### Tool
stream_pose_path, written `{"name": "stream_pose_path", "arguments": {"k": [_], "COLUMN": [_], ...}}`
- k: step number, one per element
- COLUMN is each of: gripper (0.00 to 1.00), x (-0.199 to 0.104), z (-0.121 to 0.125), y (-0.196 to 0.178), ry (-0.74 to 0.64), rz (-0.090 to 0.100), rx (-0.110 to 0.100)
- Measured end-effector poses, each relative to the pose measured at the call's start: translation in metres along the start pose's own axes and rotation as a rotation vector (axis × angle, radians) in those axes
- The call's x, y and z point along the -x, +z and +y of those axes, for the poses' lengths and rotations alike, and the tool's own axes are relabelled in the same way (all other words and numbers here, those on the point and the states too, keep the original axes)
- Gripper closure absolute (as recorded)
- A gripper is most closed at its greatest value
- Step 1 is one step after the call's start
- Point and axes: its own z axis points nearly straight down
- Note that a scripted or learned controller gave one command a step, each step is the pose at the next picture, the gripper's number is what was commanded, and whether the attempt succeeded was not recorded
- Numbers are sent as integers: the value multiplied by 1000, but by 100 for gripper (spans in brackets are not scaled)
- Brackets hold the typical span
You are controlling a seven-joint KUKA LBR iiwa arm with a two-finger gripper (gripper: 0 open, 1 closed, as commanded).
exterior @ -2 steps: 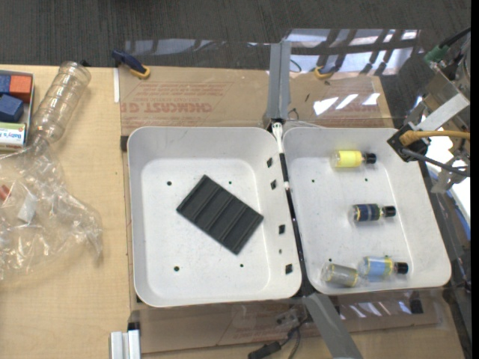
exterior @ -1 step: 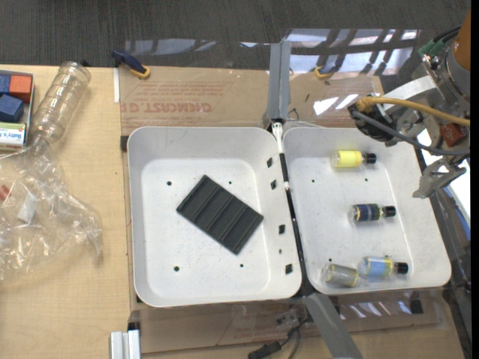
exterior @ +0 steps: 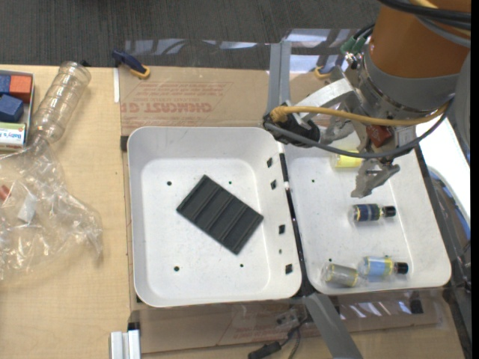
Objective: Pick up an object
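A grey KUKA arm with an orange band reaches in from the right over the right-hand white bin, its gripper hanging low above the bin floor, grey fingers pointing down with nothing visible between them — whether they stand parted or closed cannot be told from this angle. Just below the fingertips, a small bottle with a dark cap lies on its side on the bin floor, apart from the gripper. Nearer the front wall, a larger bottle with a blue label and dark cap lies on its side, with a clear jar-like object just beside it to the left. A yellow object sits toward the back of the same bin, partly hidden behind the wrist. A yellow cable runs along the arm's wrist. In the left-hand white bin, a dark ribbed rectangular panel lies flat and turned at an angle near the middle. Outside the bins, on the cardboard-covered bench, a clear plastic bottle lies beside crumpled clear plastic wrap and a box of coloured blocks.
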Motion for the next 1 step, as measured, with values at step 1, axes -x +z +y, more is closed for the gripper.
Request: {"name": "stream_pose_path", "arguments": {"k": [1], "gripper": [0], "x": [-1], "z": [-3], "y": [9], "ry": [-547], "rz": [-4], "rx": [0]}}
